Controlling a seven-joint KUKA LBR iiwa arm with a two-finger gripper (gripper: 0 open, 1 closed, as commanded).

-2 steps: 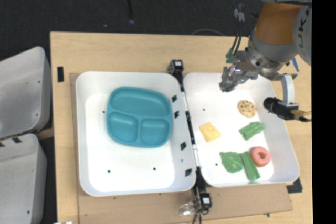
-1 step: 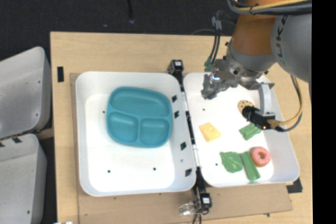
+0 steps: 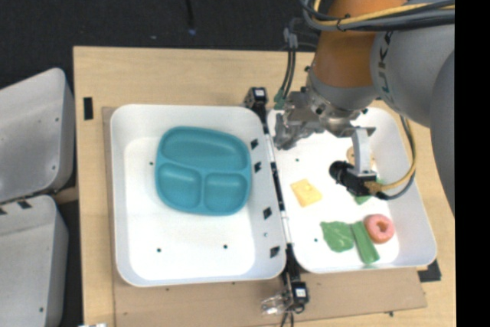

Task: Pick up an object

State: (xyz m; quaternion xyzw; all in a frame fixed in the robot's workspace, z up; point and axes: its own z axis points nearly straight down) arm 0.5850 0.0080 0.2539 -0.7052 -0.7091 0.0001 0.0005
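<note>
Gripper sat by the bin divider (couldn't tell how wide it was), not above the yellow wedge, so it might've hit that edge and grabbed nothing.

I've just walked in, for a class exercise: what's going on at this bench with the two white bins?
A robot arm reaches over the right bin, its gripper near that bin's upper left corner, with nothing visibly in its grasp. A yellow wedge, green pieces and a pink ring lie in that bin, clear of the gripper. A teal divided plate sits in the left bin.
</note>
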